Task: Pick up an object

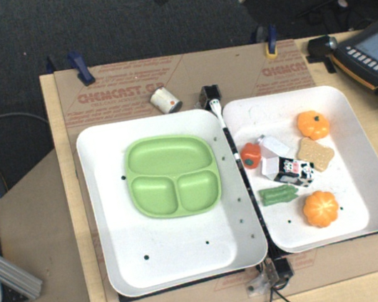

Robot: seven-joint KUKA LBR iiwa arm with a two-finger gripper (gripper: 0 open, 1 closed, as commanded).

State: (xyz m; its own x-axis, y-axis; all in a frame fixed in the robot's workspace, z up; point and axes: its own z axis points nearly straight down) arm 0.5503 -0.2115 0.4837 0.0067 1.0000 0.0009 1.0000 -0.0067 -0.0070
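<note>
The right bin (363, 152) holds several small objects. An orange pumpkin (312, 124) lies at its upper right, and a second orange pumpkin (321, 209) lies toward the front. A tan slice of toast (316, 153) rests between them. A small red-orange piece (251, 155) sits by the left wall. Beside it is a white carton (272, 156), and a black-and-white patterned box (295, 172) lies against it. A green flat piece (278, 196) lies just below them.
The left bin (120, 253) carries a light green divided plate (174, 175) in its upper half. A small white cylinder (164, 100) lies on the cardboard behind the bins. Blue and yellow clamps hold the board's far edge.
</note>
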